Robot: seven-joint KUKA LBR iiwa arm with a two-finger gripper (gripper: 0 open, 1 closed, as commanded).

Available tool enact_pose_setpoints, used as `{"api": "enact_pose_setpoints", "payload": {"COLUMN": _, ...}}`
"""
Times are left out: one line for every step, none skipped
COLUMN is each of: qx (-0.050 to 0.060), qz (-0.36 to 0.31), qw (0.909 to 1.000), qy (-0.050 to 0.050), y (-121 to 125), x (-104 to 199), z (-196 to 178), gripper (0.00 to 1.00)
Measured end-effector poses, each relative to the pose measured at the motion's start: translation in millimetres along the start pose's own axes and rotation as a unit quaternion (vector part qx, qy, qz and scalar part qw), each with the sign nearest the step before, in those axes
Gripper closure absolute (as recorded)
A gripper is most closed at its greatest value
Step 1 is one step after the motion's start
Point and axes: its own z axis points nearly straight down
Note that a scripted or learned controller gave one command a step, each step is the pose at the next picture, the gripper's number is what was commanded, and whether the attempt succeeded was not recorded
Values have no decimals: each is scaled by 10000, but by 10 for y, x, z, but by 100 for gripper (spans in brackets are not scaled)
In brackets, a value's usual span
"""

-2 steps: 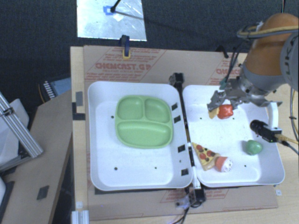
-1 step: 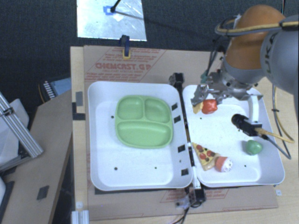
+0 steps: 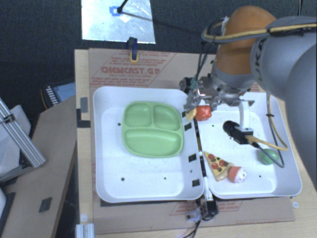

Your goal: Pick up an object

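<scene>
My gripper [image 3: 196, 104] hangs over the far left corner of the right bin [image 3: 285, 175], close to the divider between the bins. A red-orange rounded toy [image 3: 203, 113] sits directly under and against the gripper's tip, with a small yellowish piece [image 3: 189, 114] beside it at the divider. Whether the toy is gripped or just lies below is not visible. A pizza-slice toy [image 3: 218, 164] and a red-and-white toy [image 3: 237, 174] lie near the right bin's front. A green rounded toy [image 3: 268, 157] rests toward its right side.
The left bin [image 3: 106, 182] holds a green divided plate [image 3: 152, 129] in its middle. A cardboard sheet [image 3: 133, 68] lies under both bins. The grey arm and its orange band [image 3: 242, 31] loom over the right bin's far side.
</scene>
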Motion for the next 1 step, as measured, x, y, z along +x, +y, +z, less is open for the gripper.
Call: {"api": "enact_pose_setpoints", "payload": {"qx": -1, "qz": 1, "qw": 10000, "qy": 2, "y": 25, "x": 486, "z": 32, "gripper": 100}}
